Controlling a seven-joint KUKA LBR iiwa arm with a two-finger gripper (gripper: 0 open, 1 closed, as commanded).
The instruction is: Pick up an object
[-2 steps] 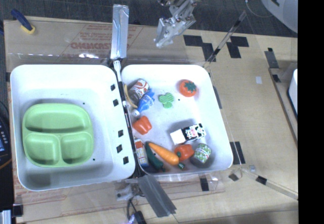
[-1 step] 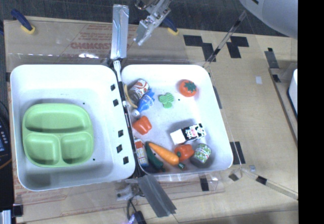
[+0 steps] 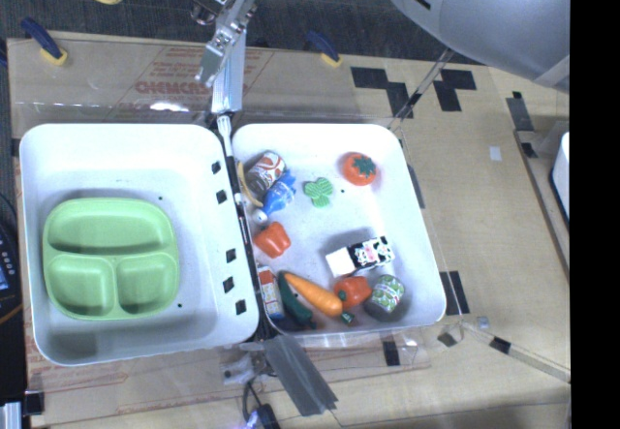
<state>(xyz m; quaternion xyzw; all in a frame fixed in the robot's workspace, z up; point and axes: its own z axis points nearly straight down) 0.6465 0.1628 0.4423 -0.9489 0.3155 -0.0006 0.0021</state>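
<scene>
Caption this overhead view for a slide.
Green divided tray in the left bin; toy foods, including a carrot, in the right bin.

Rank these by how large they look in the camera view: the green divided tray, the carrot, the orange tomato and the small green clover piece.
1. green divided tray, by far the largest
2. carrot
3. orange tomato
4. green clover piece

The tomato and the clover piece look close in size; the tomato seems slightly bigger.
</scene>
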